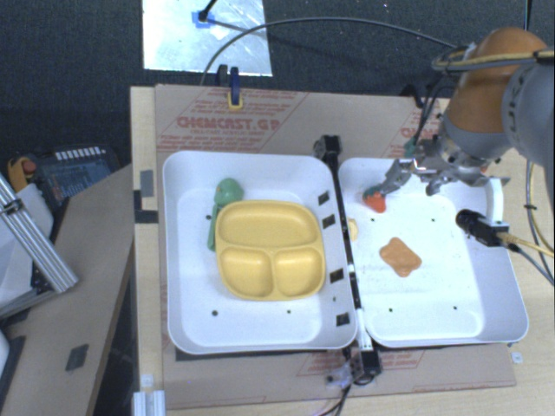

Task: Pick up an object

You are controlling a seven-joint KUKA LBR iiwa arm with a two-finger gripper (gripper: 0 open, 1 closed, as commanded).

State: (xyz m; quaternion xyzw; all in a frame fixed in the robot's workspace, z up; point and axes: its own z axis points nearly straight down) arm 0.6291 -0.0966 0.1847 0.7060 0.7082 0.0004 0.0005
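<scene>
**Red-orange piece at the gripper's tip in the right bin**

Brown board covers the bench [260, 120], and on it two shallow white bins sit side by side, touching along a dark central divider.

Near the far-left corner of the right bin [451, 319] lies a small red-orange object [375, 202] with a bit of green on its upper side. It sits on the bin floor, close to the far wall. The gripper [388, 183] reaches down to it from the right, its grey tip ending right at the object's upper right edge, touching it or just above it. The view does not resolve whether the jaws are spread or pressed together, nor whether the piece lies between them.

Toward the middle of the same bin, well apart from the gripper, lies a flat tan piece [401, 256] shaped like a slice of toast. A small pale yellow thing [350, 229] shows at the bin's left edge against the divider.

The left bin [186, 319] carries a yellow divided tray [269, 248] across its centre. A green object [224, 199] lies by the tray's far-left corner, partly tucked beneath its rim.

The arm's orange band [486, 94] hangs above the right bin's far-right corner.
</scene>
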